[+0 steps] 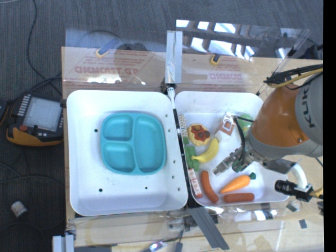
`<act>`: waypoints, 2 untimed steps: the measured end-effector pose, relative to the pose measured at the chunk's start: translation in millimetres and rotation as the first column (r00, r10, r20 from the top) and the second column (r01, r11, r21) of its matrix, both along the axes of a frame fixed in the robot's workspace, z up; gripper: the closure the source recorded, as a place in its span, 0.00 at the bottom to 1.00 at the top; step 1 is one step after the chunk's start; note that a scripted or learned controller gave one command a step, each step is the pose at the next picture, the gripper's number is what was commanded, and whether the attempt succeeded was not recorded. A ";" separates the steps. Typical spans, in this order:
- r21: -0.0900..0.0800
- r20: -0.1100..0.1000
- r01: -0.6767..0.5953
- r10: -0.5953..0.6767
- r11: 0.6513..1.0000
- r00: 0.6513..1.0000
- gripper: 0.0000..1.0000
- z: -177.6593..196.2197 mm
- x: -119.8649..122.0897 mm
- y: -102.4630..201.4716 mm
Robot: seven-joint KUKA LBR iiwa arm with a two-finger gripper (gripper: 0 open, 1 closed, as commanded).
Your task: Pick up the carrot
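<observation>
The carrot [235, 183] lies in the right bin [210, 100], at 5 o'clock from the jaws [224, 165], just beside them. Its long axis runs 2-to-8 o'clock. You cannot tell how far the jaws are open.

Large dark letters, partly cut off, apparently "KU", on the grey arm [315, 109] up and right of the end effector [227, 164], faint reddish mirrored lettering on clear panels [110, 70] beyond the bins, unreadable

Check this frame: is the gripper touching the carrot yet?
Apart. In the camera view, the gripper hangs above and left of the carrot, with a strip of white bin floor visible between them.
</observation>
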State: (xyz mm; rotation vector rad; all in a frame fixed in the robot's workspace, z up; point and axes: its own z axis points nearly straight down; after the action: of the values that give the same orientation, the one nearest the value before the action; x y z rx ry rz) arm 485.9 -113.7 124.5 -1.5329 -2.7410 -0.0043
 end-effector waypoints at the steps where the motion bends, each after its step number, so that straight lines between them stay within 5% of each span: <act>1: -0.004 -0.001 -0.002 0.002 1.000 1.000 1.00 75.1 10.4 -31.1; 2: -0.004 -0.001 -0.002 0.002 1.000 1.000 0.00 75.1 10.4 -31.0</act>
State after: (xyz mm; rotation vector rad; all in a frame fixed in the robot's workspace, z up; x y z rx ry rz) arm 496.3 -144.7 199.6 -1.5302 -2.7435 0.0016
